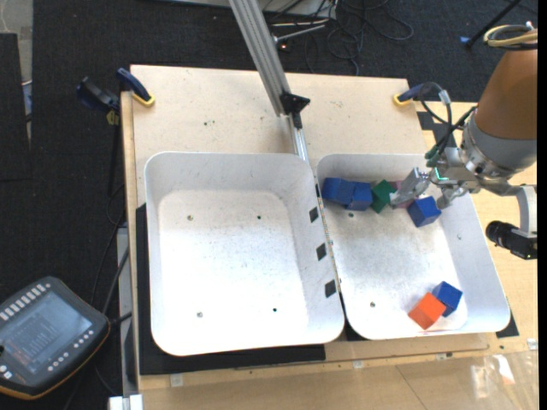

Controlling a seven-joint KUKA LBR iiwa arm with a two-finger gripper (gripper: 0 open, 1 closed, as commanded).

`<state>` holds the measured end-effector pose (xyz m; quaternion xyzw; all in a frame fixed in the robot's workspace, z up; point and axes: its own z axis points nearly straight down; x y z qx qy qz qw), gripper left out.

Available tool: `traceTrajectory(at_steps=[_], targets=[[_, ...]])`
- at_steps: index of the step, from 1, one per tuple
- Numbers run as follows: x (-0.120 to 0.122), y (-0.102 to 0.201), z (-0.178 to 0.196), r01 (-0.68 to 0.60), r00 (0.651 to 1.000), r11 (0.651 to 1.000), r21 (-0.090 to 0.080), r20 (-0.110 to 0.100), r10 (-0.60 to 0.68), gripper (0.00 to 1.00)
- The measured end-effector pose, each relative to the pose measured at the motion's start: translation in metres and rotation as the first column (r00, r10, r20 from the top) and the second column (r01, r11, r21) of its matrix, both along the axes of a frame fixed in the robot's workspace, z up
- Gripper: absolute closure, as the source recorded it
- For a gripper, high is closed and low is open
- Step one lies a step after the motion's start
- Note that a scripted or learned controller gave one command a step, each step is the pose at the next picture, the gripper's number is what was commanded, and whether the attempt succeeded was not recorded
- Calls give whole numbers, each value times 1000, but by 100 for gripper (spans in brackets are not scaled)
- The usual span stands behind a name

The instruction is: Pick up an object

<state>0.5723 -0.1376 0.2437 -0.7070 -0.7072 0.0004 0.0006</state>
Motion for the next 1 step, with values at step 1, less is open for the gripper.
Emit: traceTrajectory(at_steps=[1], targets=[[0,-2,-44,1,1000,1000,0,-3,-1,0]])
